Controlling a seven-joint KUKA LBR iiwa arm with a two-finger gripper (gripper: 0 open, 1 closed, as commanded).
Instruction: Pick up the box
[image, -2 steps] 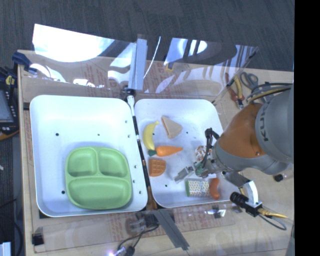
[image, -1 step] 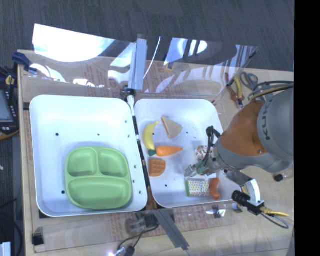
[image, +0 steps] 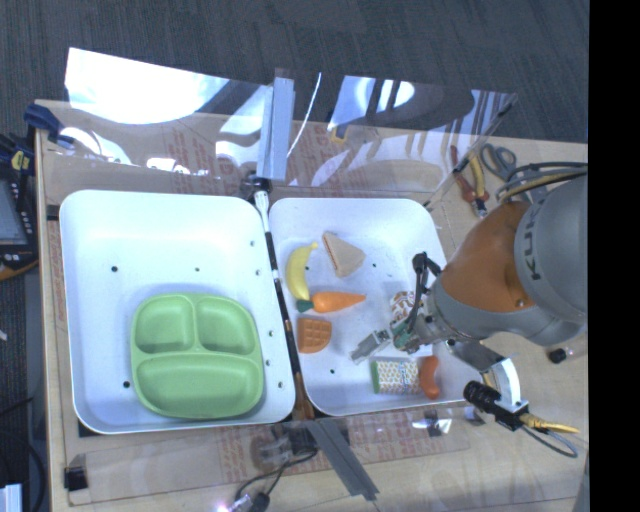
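Box (image: 395, 375): you see it lying flat at the near edge of the right bin (image: 340, 215), beside an orange piece (image: 429, 377).
Gripper (image: 385, 342): just above the box, fingers spread, gripping nothing.
Left bin (image: 90, 230): green tray (image: 197, 355).

Two bins sit side by side on the desk (image: 150, 470). The left bin (image: 90, 260) holds a tray (image: 197, 355) toward 6 o'clock. In the right bin (image: 385, 225), the banana (image: 299, 270), carrot (image: 338, 300) and waffle (image: 313, 333) lie at 9 o'clock, the sandwich (image: 343, 254) at 12, the box (image: 395, 375) at 5, below the tool (image: 385, 340).
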